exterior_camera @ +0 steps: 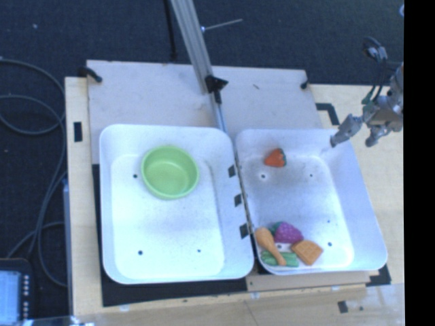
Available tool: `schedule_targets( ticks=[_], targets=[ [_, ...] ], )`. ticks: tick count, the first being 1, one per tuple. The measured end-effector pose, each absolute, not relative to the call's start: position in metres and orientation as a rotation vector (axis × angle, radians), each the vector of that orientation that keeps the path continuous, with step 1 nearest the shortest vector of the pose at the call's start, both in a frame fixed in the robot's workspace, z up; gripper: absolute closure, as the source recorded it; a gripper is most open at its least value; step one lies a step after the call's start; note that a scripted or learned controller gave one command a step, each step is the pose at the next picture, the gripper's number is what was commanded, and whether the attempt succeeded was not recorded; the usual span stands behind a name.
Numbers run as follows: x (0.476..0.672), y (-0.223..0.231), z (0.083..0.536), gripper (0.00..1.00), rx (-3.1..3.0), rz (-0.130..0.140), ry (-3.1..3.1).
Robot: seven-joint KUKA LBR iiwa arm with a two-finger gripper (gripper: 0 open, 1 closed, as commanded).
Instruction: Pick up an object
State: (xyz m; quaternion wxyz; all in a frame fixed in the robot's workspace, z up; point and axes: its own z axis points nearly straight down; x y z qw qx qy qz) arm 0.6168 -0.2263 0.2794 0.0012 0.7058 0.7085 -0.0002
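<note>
The right bin (353, 202) holds a red strawberry-like toy (274, 157) near its far edge. A cluster lies at its near edge: an orange carrot (267, 243), a purple piece (288, 233), an orange waffle-like piece (308, 251) and a green piece (287, 259). My gripper (356, 134) hangs at the view's right, over the far right corner of the right bin, well away from all the toys. Its two fingers (342, 132) stand apart with nothing between them.
A light green bowl (169, 172) sits in the left bin (122, 250) toward its far side. A metal strut (194, 36) slants up from between the bins. Cables lie on the dark floor at the left.
</note>
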Motion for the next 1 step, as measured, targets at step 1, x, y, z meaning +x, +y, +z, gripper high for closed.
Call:
schedule_targets(
  ticks=[1],
  targets=[
    [0.6166, -0.2268, 0.2796, 0.00, 2.215, -0.003, 2.224]
  ],
)
